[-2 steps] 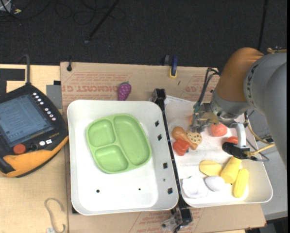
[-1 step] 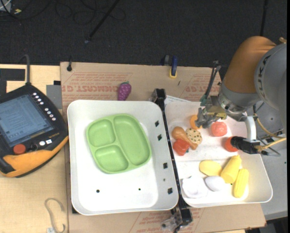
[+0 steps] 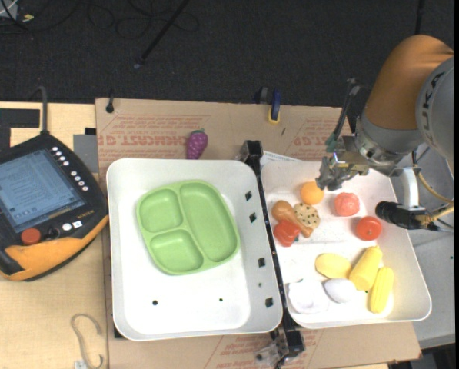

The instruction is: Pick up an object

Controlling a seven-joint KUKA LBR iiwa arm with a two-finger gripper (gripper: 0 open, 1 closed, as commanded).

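Glossy plastic green tray (image 3: 187,227), smooth white bins (image 3: 129,206), matt brown cardboard (image 3: 152,133) beneath

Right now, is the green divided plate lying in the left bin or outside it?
In. The green divided plate lies flat inside the left bin, white floor showing around it.

You have toy foods loose in the right bin (image 3: 414,283): a small orange ball (image 3: 312,193) at twelve o'clock, a pink ball (image 3: 347,204) and red tomato (image 3: 367,227) toward two. At five o'clock lie two yellow pieces (image 3: 371,277), a white egg (image 3: 338,290) beside them.

arm (image 3: 414,91) cut off at right edge, claw (image 3: 333,174) fingertips indistinct
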